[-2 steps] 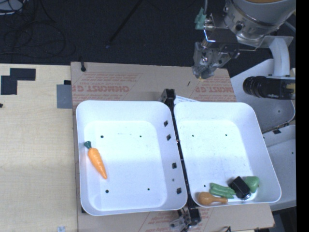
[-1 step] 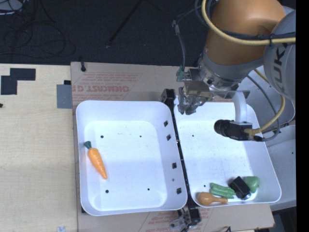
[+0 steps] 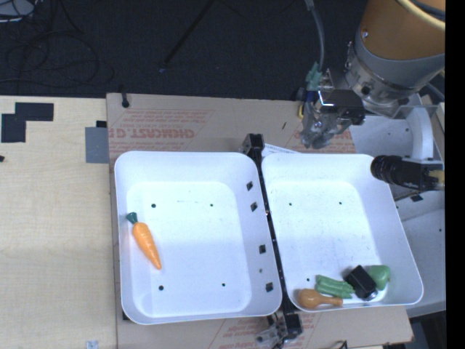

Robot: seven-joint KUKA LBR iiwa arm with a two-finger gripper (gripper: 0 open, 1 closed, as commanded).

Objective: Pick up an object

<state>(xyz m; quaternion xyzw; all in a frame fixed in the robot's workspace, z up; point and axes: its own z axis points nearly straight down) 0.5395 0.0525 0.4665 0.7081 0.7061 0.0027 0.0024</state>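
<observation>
Dark floor with loose cables fills the upper part of the frame, and below it a pale wooden counter (image 3: 51,217) carries a brown cardboard sheet (image 3: 196,122) on which two shallow white bins sit side by side, joined at a black divider running down the middle. Left bin (image 3: 182,173): one item, an orange toy carrot (image 3: 147,244) with a green top, lying at a slant close to the bin's left wall, well apart from everything else. Right bin (image 3: 341,169): a cluster pressed into the lower right corner, counted as four pieces, namely one tan pear-shaped piece (image 3: 317,299), one green pod-like piece (image 3: 334,286), one black block (image 3: 360,281) and one rounded green piece (image 3: 378,273); they touch or overlap, so the count is a judgement. The items probably lie as they do because they were dropped or slid loosely; nothing is arranged. The arm enters from the upper right of the frame, its gripper (image 3: 320,133) hanging above the cardboard just beyond the top edge of the right bin, over neither bin's contents. Nothing is visible between its fingers; whether they stand apart or together cannot be told at this size. Judgement: the pick is not yet begun. The carrot looks the easier target, being isolated with clear room on its sides; the corner cluster is crowded against two walls, where a grasp risks jamming or nudging neighbours.
</observation>
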